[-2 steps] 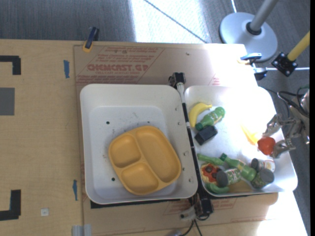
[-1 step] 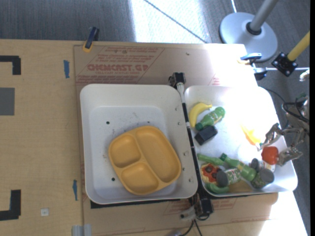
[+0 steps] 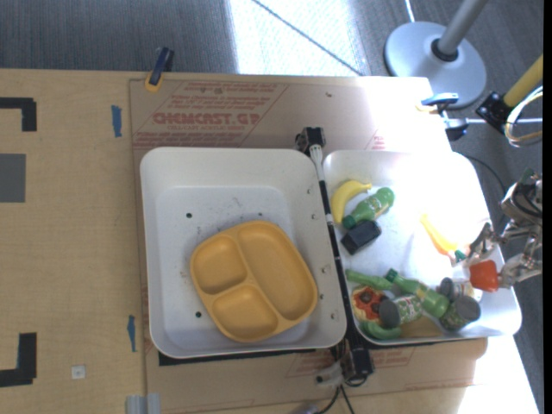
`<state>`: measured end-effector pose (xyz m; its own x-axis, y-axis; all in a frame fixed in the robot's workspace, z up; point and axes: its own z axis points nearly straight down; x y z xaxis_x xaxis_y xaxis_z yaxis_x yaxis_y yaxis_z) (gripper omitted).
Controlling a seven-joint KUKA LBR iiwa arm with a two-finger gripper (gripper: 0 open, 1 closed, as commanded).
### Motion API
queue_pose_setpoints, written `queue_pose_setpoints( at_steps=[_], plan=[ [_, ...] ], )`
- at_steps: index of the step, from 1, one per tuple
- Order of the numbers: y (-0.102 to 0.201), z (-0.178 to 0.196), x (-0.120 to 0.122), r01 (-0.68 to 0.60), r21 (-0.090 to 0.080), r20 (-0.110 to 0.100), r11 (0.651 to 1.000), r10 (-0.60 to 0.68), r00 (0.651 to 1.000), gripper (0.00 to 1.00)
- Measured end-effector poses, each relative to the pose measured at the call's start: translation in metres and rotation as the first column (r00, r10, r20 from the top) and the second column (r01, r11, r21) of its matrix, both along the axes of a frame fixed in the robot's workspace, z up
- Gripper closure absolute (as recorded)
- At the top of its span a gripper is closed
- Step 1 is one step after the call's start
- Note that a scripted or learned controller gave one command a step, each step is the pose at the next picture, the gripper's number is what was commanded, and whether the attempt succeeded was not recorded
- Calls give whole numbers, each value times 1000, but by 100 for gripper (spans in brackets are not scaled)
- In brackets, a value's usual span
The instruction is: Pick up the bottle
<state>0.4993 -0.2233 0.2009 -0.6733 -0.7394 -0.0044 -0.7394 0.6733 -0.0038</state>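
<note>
We see the bottle lying on its side at about five o'clock in the right bin, among other small things, while the gripper waits at three o'clock, and we cannot tell how its jaws stand.

Matt brown cardboard sheet with printed red lettering, laid on the surface behind the bins. Smooth white plastic left bin, lightly speckled and scuffed on its floor. Yellow divided tray inside that bin: satin plastic, softly sheened. Green bottle in the right bin, beside the tray's bin: glossy plastic. Right bin's floor glaring white, smooth.
</note>
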Motion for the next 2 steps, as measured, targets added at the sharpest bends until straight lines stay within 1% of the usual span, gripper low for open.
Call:
queue_pose_setpoints(
  at_steps=[1,2],
  plan=[
    [0,8,2,-272,-1,0,962,272,962,100],
    [1,-15,14,-539,-1,-1,842,539,842,100]
  ],
)
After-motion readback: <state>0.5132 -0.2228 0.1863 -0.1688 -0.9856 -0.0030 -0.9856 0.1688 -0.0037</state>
